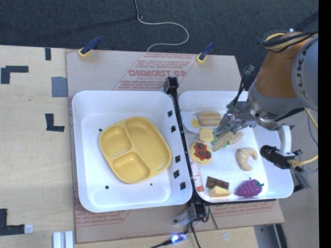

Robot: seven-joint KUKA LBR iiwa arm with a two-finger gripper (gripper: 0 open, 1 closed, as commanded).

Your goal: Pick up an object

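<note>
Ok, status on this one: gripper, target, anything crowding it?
Gripper low in right bin, over tan food piece. Grasp unconfirmed. Bread roll, cheese cube crowd close.

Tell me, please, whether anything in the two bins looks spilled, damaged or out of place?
Nothing stands out. The yellow divided tray lies flat, at a slant, in the left bin. The toy foods sit loosely scattered in the right bin, with the gripper low among them.

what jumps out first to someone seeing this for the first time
The big yellow divided tray lying alone in the left bin grabs the eye first. Next comes the grey and orange arm, its tool low over the right bin's cluster of toy food, near a croissant and purple grapes.
</note>
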